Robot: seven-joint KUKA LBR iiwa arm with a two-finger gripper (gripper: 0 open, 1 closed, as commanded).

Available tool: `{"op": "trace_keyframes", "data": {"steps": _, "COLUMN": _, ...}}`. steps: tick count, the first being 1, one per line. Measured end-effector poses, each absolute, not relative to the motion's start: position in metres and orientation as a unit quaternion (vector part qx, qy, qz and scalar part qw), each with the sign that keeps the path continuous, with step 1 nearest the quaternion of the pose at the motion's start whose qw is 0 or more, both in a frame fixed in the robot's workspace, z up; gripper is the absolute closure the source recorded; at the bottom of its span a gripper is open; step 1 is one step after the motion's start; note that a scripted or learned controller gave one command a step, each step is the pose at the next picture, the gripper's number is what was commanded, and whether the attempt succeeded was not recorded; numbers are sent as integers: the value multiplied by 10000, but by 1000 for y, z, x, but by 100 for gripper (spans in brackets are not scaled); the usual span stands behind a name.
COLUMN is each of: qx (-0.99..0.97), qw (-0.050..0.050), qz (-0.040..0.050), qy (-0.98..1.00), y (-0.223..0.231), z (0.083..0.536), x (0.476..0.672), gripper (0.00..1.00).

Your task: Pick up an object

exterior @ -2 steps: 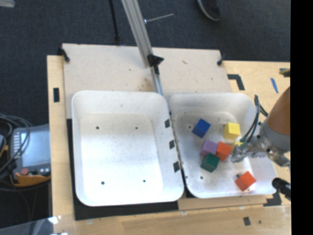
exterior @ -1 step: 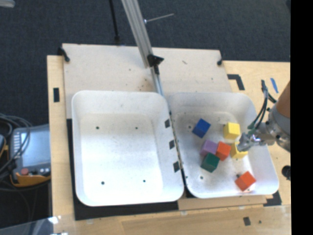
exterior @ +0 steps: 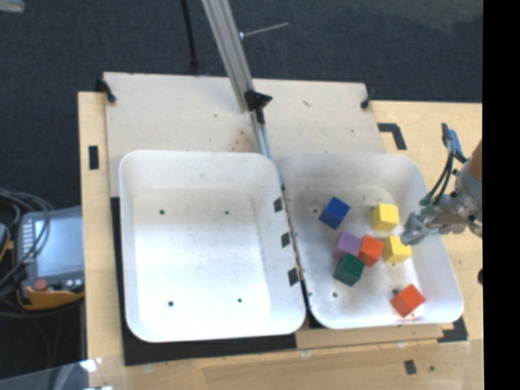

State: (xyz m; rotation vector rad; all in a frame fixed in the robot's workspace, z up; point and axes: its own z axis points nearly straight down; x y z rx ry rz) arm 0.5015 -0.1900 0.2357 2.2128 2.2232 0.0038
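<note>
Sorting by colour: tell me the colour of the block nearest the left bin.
Blue, camera view.

Arm in from right edge, wrist low, tool (exterior: 413,229) angled down-left; wiring loops above the wrist.

two bins sit side by side on the worktop (exterior: 93,210). all the blocks lie in the right bin (exterior: 325,307), none in the left bin (exterior: 203,242). five blocks (exterior: 366,242) cluster near the right bin's middle, and a lone block (exterior: 408,300) lies apart near its front right corner. the gripper (exterior: 413,229) is over the right bin's right side, just beside the cluster.
</note>
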Motion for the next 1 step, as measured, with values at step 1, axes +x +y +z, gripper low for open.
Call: {"op": "trace_keyframes", "data": {"steps": 1, "qx": 7041, "qw": 5, "qz": 11, "qy": 7101, "y": -142, "z": 229, "x": 537, "gripper": 100}}
